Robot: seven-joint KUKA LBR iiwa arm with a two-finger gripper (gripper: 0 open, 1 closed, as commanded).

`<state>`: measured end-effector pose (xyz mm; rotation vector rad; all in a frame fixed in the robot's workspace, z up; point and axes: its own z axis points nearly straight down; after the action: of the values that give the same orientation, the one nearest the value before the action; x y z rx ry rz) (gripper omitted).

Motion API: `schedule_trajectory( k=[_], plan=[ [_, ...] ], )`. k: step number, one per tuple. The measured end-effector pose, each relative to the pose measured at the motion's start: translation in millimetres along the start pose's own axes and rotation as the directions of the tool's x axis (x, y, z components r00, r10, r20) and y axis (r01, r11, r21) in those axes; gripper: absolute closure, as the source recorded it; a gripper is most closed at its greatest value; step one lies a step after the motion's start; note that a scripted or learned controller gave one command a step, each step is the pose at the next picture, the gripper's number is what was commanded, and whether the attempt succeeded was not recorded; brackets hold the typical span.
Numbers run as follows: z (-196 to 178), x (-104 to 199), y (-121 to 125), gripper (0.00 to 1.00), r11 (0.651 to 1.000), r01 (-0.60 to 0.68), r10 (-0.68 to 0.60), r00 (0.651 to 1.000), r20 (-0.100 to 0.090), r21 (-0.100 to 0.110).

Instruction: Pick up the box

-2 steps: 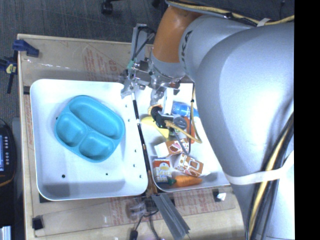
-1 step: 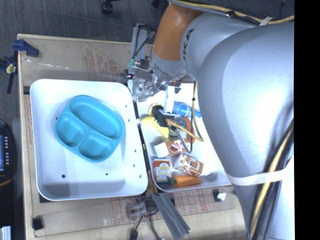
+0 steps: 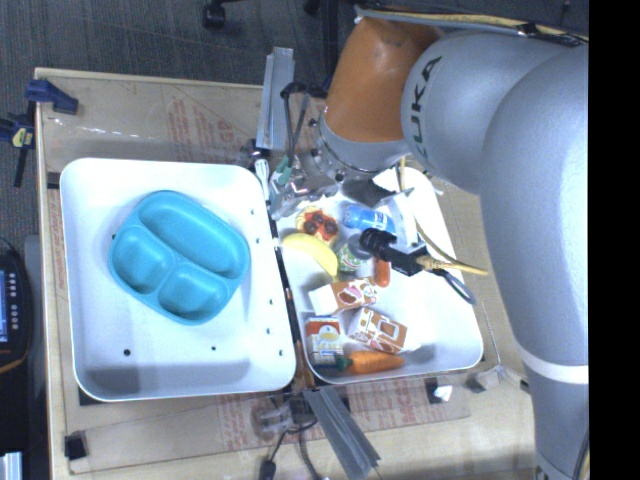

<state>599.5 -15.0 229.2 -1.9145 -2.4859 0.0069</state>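
**While the arm leans over the right bin, the box lies at that bin's lower end**

Where the grey arm (image 3: 480, 118) comes in from the right of the camera view, it covers much of the right side of the bench (image 3: 150, 108), and its orange band sits above the top of the right bin (image 3: 452, 318). The left bin (image 3: 100, 353) is the more open of the two and holds one thing, a blue divided plate (image 3: 180, 253), which lies flat toward its upper middle. The right bin is crowded with small items packed close together.

The gripper (image 3: 300, 180) hangs at the upper left corner of the right bin, close to the wall between the bins. Whether it is wide or narrow cannot be told from this angle, and nothing can be seen held in it.

Just below the gripper a yellow banana (image 3: 312, 253) lies on a slant against the bin's left wall. The box (image 3: 377, 330), white with red print, lies tilted near the lower end of the right bin, well apart from the gripper. Left of it, just beside it, stands a smaller carton (image 3: 322, 340) with a red top. An orange carrot (image 3: 375, 363) lies along the bin's lower wall, touching or nearly touching the box's lower edge.
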Motion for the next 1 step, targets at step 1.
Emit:
schedule_trajectory(
  k=[1],
  plan=[
    [-3.4, 20.2, 45.6, 1.0, 0.86, 0.51, -0.51, 0.86, 0.004, -0.003]
  ],
)
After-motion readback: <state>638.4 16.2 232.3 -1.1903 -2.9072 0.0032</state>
